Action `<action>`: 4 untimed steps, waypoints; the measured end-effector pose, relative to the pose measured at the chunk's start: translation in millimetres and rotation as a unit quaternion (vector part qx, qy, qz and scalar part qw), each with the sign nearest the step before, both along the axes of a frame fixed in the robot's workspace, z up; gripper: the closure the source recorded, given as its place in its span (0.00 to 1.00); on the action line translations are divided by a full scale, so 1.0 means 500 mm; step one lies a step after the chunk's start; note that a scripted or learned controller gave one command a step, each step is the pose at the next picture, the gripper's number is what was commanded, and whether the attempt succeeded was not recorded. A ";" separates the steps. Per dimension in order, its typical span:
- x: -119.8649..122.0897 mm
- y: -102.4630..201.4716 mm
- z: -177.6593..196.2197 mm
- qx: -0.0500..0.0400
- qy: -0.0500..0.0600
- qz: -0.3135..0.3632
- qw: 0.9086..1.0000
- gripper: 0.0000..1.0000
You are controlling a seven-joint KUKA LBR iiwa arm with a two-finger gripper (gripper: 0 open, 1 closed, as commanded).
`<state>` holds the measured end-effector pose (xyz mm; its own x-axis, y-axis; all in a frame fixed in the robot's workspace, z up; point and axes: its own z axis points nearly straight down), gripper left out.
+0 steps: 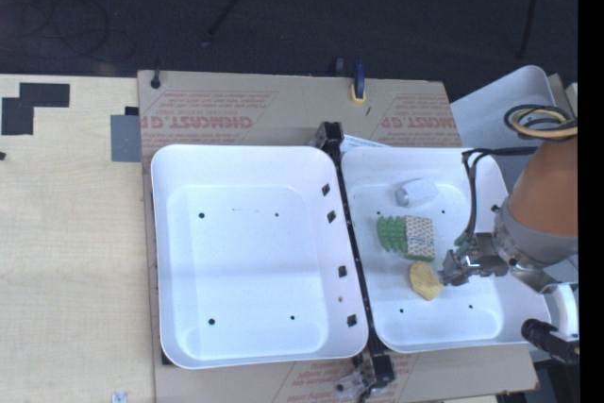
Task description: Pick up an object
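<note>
You see the gripper (456,267) low in the right bin (477,327), just right of the yellow lump (424,280), whose long axis runs up-left to down-right.

My gripper (455,267) sits low in the right bin (382,167), a yellow object (424,280) just left of it, a green object (406,235) beyond.
</note>
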<state>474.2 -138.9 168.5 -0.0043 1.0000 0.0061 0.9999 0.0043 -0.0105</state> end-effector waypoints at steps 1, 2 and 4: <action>0.204 0.123 0.108 -0.002 -0.010 0.003 1.000 1.00; 0.102 -0.119 0.155 -0.006 -0.004 -0.008 1.000 1.00; 0.007 0.022 0.299 -0.002 -0.009 0.003 1.000 1.00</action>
